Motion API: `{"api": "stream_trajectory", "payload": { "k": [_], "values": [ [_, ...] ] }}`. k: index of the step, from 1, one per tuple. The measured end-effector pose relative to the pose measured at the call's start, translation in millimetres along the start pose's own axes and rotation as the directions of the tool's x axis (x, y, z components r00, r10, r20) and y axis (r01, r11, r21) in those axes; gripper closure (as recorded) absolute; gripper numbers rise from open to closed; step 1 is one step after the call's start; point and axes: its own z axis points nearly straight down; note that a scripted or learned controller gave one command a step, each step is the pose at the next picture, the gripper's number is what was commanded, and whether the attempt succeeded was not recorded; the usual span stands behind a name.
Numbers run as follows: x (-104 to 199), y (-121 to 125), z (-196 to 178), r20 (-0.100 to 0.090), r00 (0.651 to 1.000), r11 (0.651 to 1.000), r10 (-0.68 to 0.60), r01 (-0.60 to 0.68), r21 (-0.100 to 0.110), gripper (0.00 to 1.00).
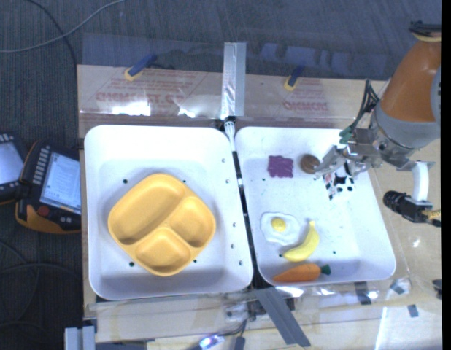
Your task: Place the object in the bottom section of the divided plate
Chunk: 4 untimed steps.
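Gripper (341,168) over right bin (371,217), beside brown object (309,163); finger state unclear.

I watch through one fixed camera set high above the surface (211,93), looking down at a slant, far enough to take in both bins (101,217) whole. The arm (411,86) enters from three o'clock.

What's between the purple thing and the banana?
In the camera view, the fried egg toy lies between the purple thing and the banana, touching the banana's near end.
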Motion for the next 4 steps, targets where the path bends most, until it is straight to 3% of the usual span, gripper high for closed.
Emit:
{"api": "stream_trajectory", "payload": {
  "k": [1, 2, 3, 4],
  "values": [
    [76, -70, 48, -0.001, 0.999, 0.999, -0.052, 0.052, 0.003, 1.0],
    [131, -71, 9, 0.0, 0.999, 0.999, 0.051, -0.051, 0.0, 1.0],
    [181, -3, -3, 0.002, 0.998, 0.998, 0.055, -0.055, 0.001, 1.0],
    [215, -51, 12, 0.002, 0.943, 0.943, 0.333, -0.333, 0.003, 1.0]
  ]
}}
